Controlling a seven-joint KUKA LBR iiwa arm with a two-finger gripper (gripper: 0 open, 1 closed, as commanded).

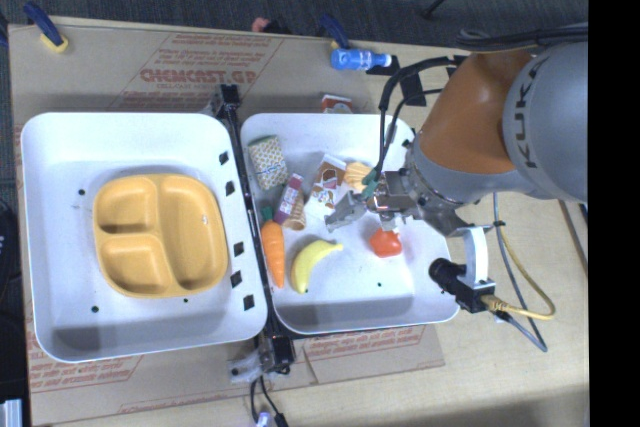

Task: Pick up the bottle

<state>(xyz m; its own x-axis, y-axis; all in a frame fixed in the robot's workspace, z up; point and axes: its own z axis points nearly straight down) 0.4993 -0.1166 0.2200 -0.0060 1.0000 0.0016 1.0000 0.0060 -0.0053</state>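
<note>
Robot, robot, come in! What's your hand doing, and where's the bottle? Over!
Hand low in right bin, beside red toy. Small bottle lying left of hand, not held. Carrot and banana close by bottle.

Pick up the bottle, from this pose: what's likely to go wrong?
1. Clutter: the small bottle lies between the carrot, a patterned cup and snack packets, so the end effector may grab or shove a neighbour instead.
2. The end effector sits over the packets, right of the bottle; closing here likely misses.
3. The tomato and banana lie close below and could be knocked.
</note>
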